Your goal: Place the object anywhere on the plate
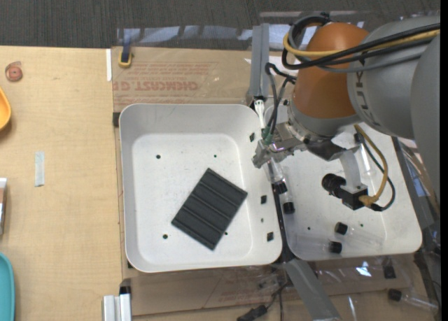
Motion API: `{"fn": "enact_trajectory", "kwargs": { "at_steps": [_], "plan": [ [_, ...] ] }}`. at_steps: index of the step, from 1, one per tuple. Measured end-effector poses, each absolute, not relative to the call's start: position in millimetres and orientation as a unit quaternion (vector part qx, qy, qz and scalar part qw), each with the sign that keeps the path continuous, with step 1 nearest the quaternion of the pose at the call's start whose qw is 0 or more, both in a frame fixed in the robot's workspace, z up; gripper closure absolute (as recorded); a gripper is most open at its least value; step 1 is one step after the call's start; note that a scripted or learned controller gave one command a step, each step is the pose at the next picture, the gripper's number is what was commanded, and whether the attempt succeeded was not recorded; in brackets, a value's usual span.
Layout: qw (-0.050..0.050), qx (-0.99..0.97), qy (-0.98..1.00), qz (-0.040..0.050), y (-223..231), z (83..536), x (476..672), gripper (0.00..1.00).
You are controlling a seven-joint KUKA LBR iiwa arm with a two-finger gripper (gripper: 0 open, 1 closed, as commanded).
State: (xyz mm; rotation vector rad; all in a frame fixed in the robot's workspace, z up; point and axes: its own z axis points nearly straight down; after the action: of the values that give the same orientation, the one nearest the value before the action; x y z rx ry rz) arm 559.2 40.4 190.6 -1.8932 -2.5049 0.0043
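a dark ribbed rectangular object (209, 209) lies flat in the left bin (140, 138), a little below and right of that bin's middle, turned at a slant so its long sides run from lower left to upper right. it touches nothing but the bin floor; the white walls stand well apart from it on every side. a few small dark spots dot the floor around it.

the right bin (392, 232) sits just beside the left one, their rims meeting near the middle of the view. the arm (392, 68) reaches in from the right, its orange band (330, 68) bulking above the wrist with black and yellow cables looping over it. the gripper (274, 153) hangs over the seam between the two bins, near the left bin's upper right corner — apart from the ribbed object, with nothing seen between its fingers. whether it is clenched or released i cannot tell; the wrist hides too much.

both bins rest on a brown cardboard sheet (182, 78) with reversed red print. to the left runs a pale wooden bench top (56, 173), with an orange thing (3, 111) and a teal thing (5, 288) cut off at the left edge.
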Motion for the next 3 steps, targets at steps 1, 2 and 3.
{"fn": "enact_trajectory", "kwargs": {
  "at_steps": [1, 2, 3],
  "plan": [
    [0.001, -0.637, -0.771, 0.0018, 48.0, 190.3, 504.0, 1.00],
    [0.000, -0.740, -0.673, 0.0026, 102.3, 202.2, 579.2, 1.00],
    [0.000, -0.784, -0.621, 0.0021, 98.7, 311.7, 659.0, 1.00]
  ]
}}
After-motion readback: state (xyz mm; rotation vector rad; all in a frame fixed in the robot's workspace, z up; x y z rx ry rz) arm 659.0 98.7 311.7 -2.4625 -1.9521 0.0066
